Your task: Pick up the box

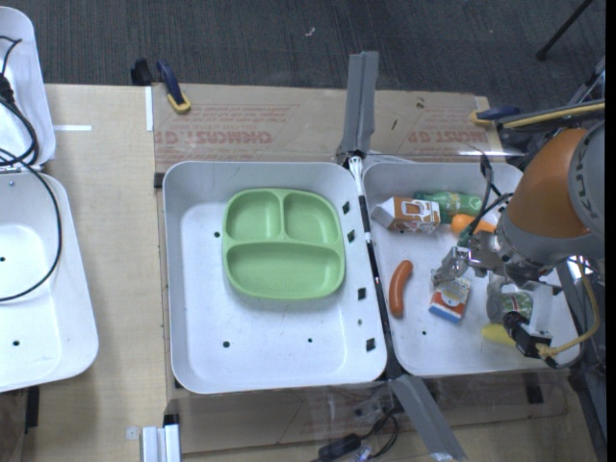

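A small red, white and blue box lies on the floor of the right bin, near its middle. A larger orange and white carton lies on its side toward the bin's back left. My gripper hangs right over the small box's upper edge, reaching in from the right below the arm's orange band. Whether it touches the box is unclear, and nothing is visibly lifted.
The right bin also holds a red sausage, a green bottle, an orange fruit, a can and a yellow piece. The left bin holds a green divided plate.
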Robot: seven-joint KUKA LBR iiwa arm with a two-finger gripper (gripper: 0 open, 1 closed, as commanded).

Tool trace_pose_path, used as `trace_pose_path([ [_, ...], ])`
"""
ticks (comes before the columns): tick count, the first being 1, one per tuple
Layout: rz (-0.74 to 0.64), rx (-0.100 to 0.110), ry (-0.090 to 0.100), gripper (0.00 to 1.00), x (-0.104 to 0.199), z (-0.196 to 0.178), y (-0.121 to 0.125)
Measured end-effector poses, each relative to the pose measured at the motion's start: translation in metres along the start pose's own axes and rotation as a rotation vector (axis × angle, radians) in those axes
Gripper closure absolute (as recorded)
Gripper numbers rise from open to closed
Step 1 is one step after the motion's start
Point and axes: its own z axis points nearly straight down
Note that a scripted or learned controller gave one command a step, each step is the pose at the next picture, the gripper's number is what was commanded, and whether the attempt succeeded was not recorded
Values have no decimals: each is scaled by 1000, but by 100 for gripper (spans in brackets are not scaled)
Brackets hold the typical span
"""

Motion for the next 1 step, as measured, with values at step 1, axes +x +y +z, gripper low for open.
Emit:
trace_pose_path([
  [1,4,7,0,100,-1,-5,0],
])
